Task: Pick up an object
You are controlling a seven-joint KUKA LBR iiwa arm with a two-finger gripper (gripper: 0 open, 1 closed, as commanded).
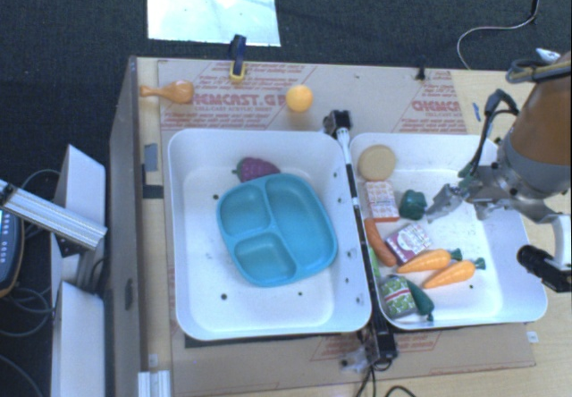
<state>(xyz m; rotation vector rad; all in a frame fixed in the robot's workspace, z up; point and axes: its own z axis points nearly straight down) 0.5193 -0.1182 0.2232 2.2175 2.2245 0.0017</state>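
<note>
In the left bin [192,297] a blue tray [275,230] is seen, with a purple thing [256,168] just behind it. In the right bin [527,301] many small things are piled: a round cookie [377,162], a small box [382,200], a dark green toy [412,205] and two carrots [442,266]. The gripper [444,201] is held low, just beside the green toy. Nothing is seen between its fingers, which look narrow. For a good grab, the fingers should be opened wider and set down on both sides of one toy.
</note>
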